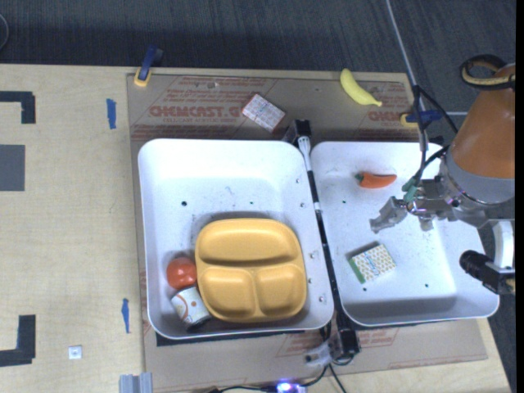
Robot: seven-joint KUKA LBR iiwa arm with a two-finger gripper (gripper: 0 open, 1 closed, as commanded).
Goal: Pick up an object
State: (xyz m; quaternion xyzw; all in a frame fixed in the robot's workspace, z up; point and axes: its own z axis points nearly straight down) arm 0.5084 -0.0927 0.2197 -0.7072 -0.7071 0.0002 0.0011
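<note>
Pincer over R bin, betw. carrot & sponge.

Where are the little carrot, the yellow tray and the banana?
carrot (377,180): camera view, middle of its orange body, in the right bin.
yellow tray (250,267): camera view, its central ridge, in the left bin.
banana (359,88): camera view, mid-curve, behind the bins.

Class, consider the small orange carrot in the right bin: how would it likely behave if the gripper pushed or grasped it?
The carrot looks tapered and rounded, so it would probably roll or pivot if nudged. Its smooth surface may slip between fingers. It seems small and likely light.
</note>
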